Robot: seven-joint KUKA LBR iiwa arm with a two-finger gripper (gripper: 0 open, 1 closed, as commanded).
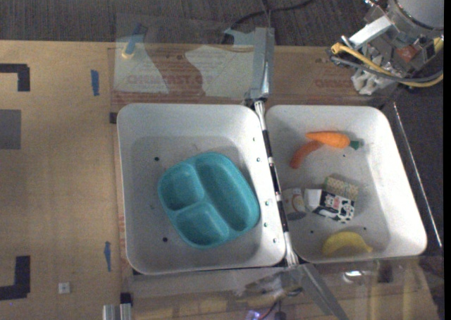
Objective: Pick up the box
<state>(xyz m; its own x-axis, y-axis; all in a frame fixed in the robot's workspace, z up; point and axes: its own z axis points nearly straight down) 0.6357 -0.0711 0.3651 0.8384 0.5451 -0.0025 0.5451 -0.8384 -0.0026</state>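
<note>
The box, small and printed in dark and white with a patterned top edge, lies in the right bin a little below the bin's middle. My gripper hangs at the upper right, above the bench behind the right bin's far rim, well away from the box. Its white fingertips poke out below a cluster of yellow cables and the grey wrist with its orange band.
The right bin also holds an orange carrot, a curved orange piece, a yellow banana and a small white item beside the box. A teal divided plate lies in the left bin.
</note>
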